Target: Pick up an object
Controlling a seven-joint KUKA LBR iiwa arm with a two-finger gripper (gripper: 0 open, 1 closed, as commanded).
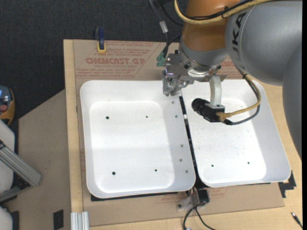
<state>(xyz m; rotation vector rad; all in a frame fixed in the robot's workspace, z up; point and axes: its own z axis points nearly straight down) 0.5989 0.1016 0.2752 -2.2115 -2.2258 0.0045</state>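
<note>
My gripper [169, 87] hangs from the grey and orange arm [211, 18] over the far end of the seam between the two bins. It is just above the far right corner of the left bin [96, 143]. I see nothing in it, and its tip is small and partly hidden by the wrist. No loose object shows on the white floor of the left bin or of the right bin [268, 152]; only small dark dots mark them. The arm covers the far part of the right bin.
A black fitting [205, 110] on a yellow cable [244, 113] hangs from the wrist over the right bin. Both bins rest on a cardboard sheet [120, 59] with a blue clamp [100, 36] at its far edge. Metal framing [19, 169] stands at the left.
</note>
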